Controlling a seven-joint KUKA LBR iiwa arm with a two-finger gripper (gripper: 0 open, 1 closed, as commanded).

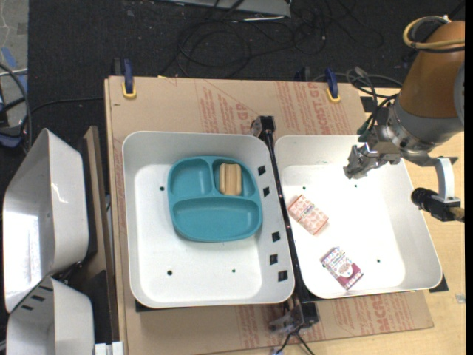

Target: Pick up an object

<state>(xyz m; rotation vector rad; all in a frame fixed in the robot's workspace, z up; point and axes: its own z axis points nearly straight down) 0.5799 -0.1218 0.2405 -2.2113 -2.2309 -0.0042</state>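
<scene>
Altogether two packets (307,214) (341,266), one tray (214,217).

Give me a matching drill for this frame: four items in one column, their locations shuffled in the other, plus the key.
Items:
1. teal tray
2. tan block
3. pink packet
4. end effector

Locations:
A. over the right bin's far part
B. on the left bin floor
C. right bin, near its left wall
D. tray's upper-right compartment

Pairs: 1-B, 2-D, 3-C, 4-A
</scene>
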